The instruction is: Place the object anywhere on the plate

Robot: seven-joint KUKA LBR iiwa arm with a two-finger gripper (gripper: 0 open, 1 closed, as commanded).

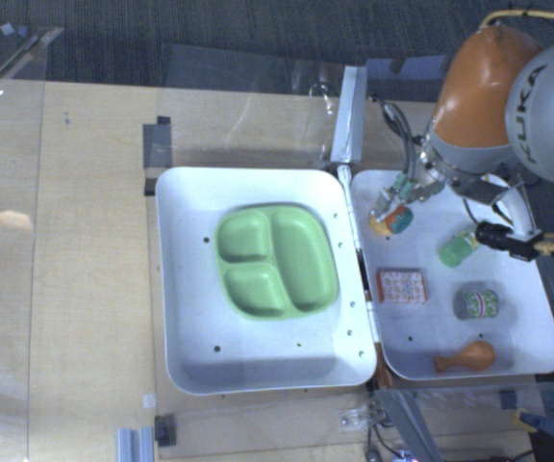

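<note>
Nearest, lay an orange pear-shaped toy (pixel 467 356) in the right white bin (pixel 537 306); farther left, gripper (pixel 399 200), closure indiscernible, touched small orange-and-teal object (pixel 393 221), with green three-compartment plate (pixel 277 260) leftward in the left bin (pixel 190 258).

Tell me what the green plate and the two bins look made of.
Plate: likely moulded plastic, matte pale green, with soft rounded dividers between three sections. Left bin and right bin: probably thin formed plastic, smooth white with faint sheen and rounded corners; painted metal can't be excluded.
</note>
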